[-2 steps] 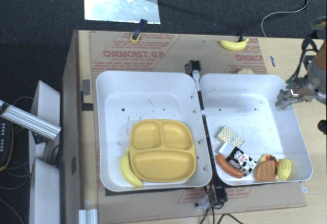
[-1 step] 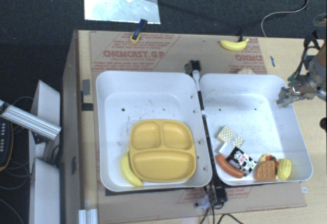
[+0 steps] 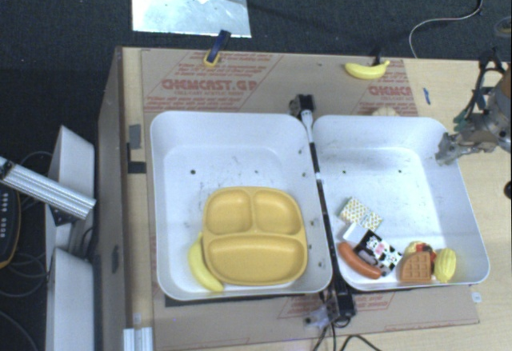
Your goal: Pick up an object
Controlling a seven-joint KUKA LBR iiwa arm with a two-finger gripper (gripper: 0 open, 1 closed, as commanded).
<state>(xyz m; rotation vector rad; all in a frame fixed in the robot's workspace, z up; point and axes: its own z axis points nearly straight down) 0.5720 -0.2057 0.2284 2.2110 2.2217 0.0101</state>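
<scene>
While small toys cluster in the right white bin point(image 3: 460, 205), the tool point(image 3: 450, 148) hovers.
Toys lie toward the near corner from it; its grip state cannot be told.

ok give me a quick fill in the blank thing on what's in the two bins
1. The yellow divided tray lies in the ____ bin as the camera sees it.
2. The tray has ____ compartments.
3. The banana in the left bin touches the tray's ____ corner, nearest the camera.
4. A second banana lies on the bench, ____ both bins.

Missing words: left; three; left; outside
</scene>
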